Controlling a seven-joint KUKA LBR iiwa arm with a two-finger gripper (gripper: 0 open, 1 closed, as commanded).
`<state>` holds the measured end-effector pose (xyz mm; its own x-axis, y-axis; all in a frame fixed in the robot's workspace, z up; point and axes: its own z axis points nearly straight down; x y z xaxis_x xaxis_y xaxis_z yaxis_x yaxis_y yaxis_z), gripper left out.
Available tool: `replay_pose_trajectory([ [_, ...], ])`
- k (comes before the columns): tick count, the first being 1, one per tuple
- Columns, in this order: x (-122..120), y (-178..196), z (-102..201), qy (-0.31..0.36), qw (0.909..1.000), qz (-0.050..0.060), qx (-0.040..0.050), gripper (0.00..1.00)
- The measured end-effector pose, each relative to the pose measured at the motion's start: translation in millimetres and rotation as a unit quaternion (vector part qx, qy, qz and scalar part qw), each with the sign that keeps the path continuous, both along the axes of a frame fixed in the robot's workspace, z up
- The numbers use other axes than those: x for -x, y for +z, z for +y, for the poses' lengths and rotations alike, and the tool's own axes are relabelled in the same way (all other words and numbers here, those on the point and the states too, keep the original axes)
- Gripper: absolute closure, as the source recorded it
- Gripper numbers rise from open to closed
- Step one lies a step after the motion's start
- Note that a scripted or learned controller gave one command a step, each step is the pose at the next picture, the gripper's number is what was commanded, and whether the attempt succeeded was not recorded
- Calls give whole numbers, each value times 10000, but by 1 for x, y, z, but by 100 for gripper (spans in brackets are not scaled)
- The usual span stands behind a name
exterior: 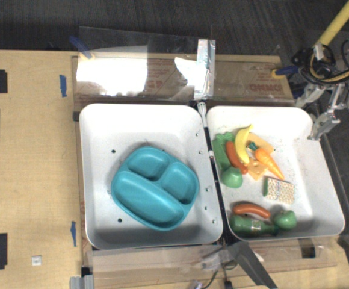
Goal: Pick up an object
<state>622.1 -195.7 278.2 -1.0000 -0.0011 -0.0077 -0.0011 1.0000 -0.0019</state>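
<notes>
The end effector [319, 128] hangs at the two o'clock corner of the right shallow white bin [328, 188]; whether it is apart or together I cannot tell. Inside lie a yellow plastic banana [242, 143], an orange plastic carrot [266, 159] and possibly a green plastic bottle [257, 224]. The left shallow white bin [96, 131] holds a teal divided plastic plate [155, 186].

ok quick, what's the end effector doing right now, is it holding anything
End effector: at the right bin's upper right corner, nothing visible between its fingers; open or closed cannot be told.

right bin [319, 179] strip bare, toys [250, 161] crowd left —
</notes>
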Motion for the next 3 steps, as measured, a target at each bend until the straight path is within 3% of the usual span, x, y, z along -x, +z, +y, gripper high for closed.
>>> replay_pose_trajectory([
  [1, 55, -100, 34, -44, 10000, 49, -15, 0],
  [2, 42, -181, 2, -628, 9980, -68, -6, 0],
  [3, 45, -181, 58, -378, 9992, -86, 16, 0],
])
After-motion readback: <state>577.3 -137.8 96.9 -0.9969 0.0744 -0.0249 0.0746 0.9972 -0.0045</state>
